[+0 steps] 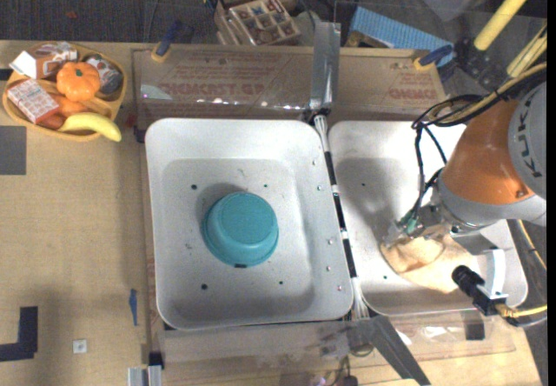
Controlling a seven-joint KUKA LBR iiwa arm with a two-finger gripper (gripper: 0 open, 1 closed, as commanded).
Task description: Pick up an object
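Two shallow white bins are being seen from above at a slant, set side by side on the bench. In the left bin (174, 167), a teal bowl (241, 228) is lying upside down near the middle of the floor, well apart from the walls. In the right bin (365, 158), a pale tan, flattish object (419, 254) is lying on the floor toward the near right part, its exact kind not being clear from this view. Its long axis is being seen running roughly from the lower left to the upper right, at a slant to the bin walls, with the upper right end being hidden beneath the arm. The gripper (415, 223) is being held low over the upper edge of this object, just beside or touching it; which of the two cannot be told. Whether the gripper is released or clenched cannot be told either, since the tip is being covered by the wrist and cables. The grey arm with its orange band (486, 163) is being extended in from the right above that bin. At the far left of the bench, a dish of toy fruit (65, 93) is standing well apart from both bins.
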